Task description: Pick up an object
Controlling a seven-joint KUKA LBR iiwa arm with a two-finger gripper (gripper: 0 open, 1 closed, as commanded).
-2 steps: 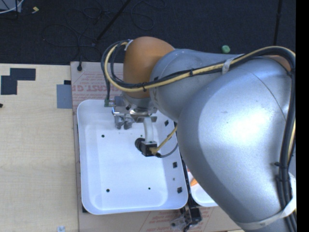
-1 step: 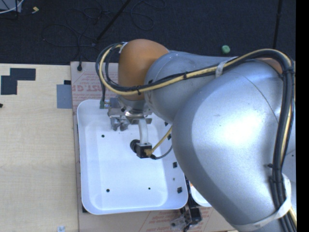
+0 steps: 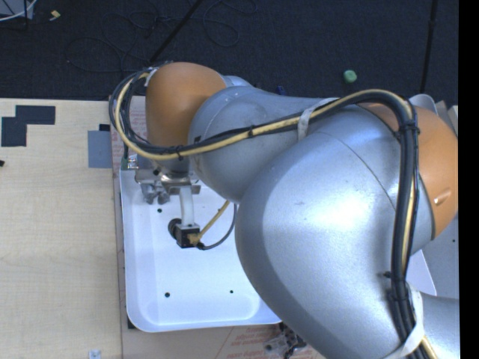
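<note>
My gripper [image 3: 159, 194] hangs below the orange wrist band [image 3: 176, 103], low over the far left corner of a white bin [image 3: 150, 275]. The bin floor that shows is bare white with a few small dark dots [image 3: 167, 295]. The big grey arm [image 3: 322, 223] reaches in from the right and hides the right part of this bin and whatever lies beyond it.
A pale wooden bench top [image 3: 52, 238] lies left of the bin, with black [image 3: 26, 122] and grey [image 3: 98, 147] patches at its far end. Dark floor with cables runs along the back. Cardboard [image 3: 247, 339] shows under the bin's near edge.
</note>
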